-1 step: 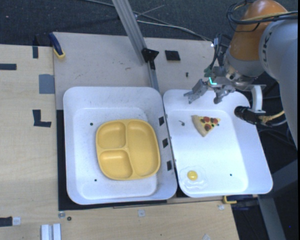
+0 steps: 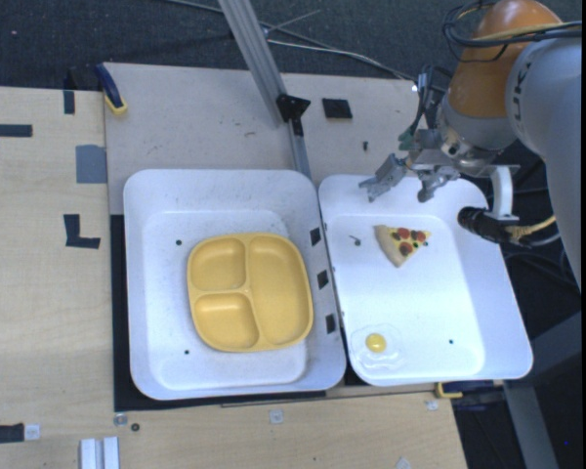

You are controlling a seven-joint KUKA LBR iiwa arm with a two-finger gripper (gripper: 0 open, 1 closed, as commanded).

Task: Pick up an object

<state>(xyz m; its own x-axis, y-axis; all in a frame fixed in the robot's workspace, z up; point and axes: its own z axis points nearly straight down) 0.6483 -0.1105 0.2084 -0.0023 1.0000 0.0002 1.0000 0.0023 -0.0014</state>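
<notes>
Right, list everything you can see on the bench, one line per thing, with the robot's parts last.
white bins: two, white, side by side mid-bench.
divided plate: one, yellow, three compartments, in the left bin.
toy pizza slice: one, tan with red toppings, upper part of the right bin.
toy fried egg: one, white with a yellow yolk, near front edge of the right bin.
clamp: one, blue and yellow, back left corner of the bench.
metal post: one, grey, slanting up behind the bins.
tape patches: several, dark, on the left of the bench.
arm: one, grey with orange band, at the right.
tool: one, grey, fingers spread, above the right bin's back edge, holding nothing.
</notes>
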